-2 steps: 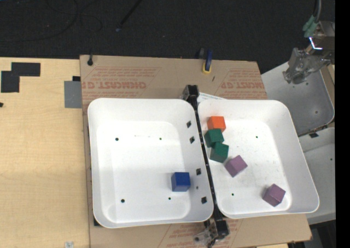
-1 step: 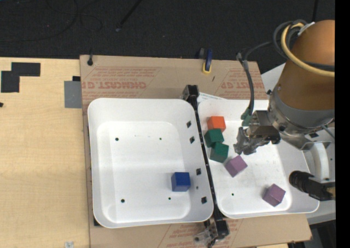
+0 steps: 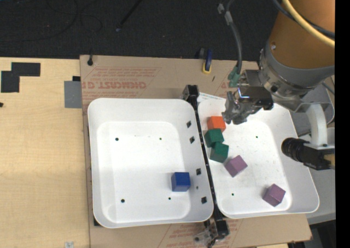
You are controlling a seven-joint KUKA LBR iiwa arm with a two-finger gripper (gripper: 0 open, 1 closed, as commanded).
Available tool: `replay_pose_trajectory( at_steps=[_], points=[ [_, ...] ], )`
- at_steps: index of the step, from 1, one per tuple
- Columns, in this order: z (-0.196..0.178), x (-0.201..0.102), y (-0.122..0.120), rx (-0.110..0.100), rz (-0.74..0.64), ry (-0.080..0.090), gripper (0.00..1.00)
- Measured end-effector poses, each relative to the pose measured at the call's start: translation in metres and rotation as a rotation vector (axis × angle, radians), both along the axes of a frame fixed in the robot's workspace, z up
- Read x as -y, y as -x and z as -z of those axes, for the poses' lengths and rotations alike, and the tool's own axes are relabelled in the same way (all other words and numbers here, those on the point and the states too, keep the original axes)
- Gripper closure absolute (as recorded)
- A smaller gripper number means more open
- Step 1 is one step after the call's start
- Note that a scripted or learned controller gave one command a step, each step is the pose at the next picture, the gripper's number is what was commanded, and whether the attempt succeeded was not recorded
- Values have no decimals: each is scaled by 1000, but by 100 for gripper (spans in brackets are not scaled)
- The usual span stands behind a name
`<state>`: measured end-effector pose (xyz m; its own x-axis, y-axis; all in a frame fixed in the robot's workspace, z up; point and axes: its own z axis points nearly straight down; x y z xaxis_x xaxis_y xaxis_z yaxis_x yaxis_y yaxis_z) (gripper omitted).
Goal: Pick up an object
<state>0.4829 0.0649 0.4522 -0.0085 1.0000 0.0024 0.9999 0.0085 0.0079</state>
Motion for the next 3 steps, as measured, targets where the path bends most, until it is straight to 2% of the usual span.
replay_pose_trajectory(
  at_steps=[1, 2, 3],
  points=[
    [-90, -47, -21, -2, 3, 1, 100],
    [69, -103, -29, -25, 4, 7, 100],
    [7, -131, -139, 0, 4, 2, 100]
  ],
)
